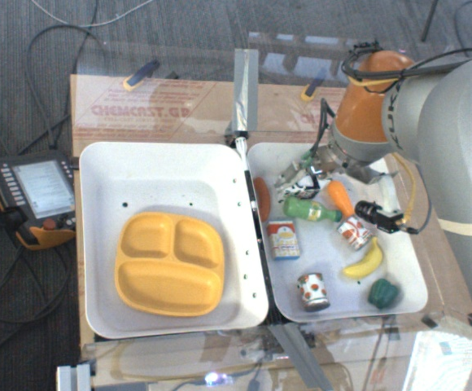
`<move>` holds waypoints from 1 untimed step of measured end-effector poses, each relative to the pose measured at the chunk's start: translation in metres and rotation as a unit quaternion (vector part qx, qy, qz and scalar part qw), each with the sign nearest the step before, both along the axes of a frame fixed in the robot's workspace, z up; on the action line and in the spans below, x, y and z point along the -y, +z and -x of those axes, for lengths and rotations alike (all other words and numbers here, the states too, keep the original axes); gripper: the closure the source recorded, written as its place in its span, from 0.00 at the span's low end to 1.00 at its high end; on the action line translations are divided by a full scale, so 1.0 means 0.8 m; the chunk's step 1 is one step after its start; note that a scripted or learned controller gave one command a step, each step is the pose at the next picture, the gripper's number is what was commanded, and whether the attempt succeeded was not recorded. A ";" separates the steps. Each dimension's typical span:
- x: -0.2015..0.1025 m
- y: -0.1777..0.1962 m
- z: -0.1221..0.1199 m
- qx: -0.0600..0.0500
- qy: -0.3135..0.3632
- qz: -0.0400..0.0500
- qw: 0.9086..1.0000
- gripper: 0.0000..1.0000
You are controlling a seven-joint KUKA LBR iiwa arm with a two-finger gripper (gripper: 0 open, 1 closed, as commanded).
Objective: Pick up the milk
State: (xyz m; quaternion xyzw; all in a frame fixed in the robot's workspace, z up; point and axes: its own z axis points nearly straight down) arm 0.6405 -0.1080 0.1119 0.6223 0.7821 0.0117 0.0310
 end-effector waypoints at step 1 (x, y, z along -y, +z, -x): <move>0.002 -0.002 -0.035 -0.007 0.042 -0.001 0.999 0.00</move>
